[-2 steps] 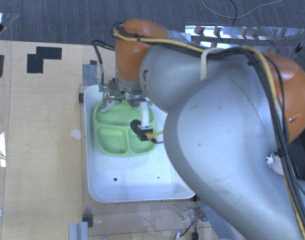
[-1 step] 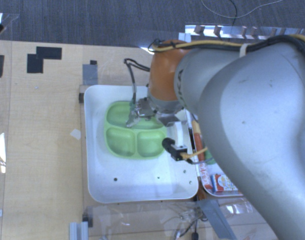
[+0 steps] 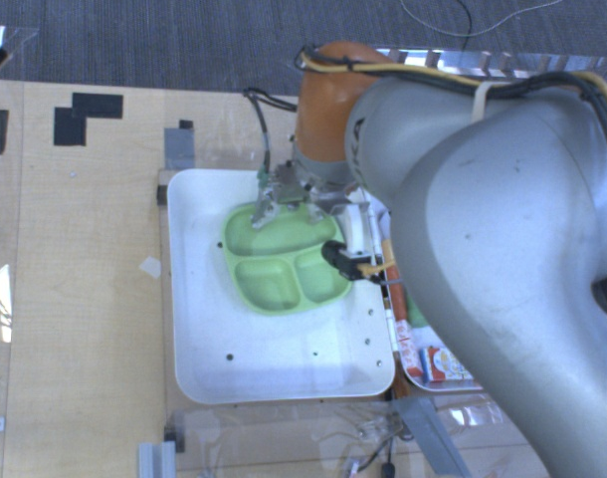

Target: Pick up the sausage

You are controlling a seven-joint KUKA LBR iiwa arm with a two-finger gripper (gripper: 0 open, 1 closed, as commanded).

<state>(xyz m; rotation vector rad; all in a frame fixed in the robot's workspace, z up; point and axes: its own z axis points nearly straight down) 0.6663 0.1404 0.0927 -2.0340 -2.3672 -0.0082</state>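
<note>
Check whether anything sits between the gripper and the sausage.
The gripper hangs over the green plate in the left bin. The arm hides most of the right bin, so I cannot locate the sausage or judge the path.

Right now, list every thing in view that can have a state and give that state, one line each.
gripper: open, down over the green plate's far compartment, nothing held.
green plate: right way up, lying flat in the left bin.
left bin: level on the bench, holding the plate.
printed packet: lying in the right bin, partly hidden under the arm.
</note>
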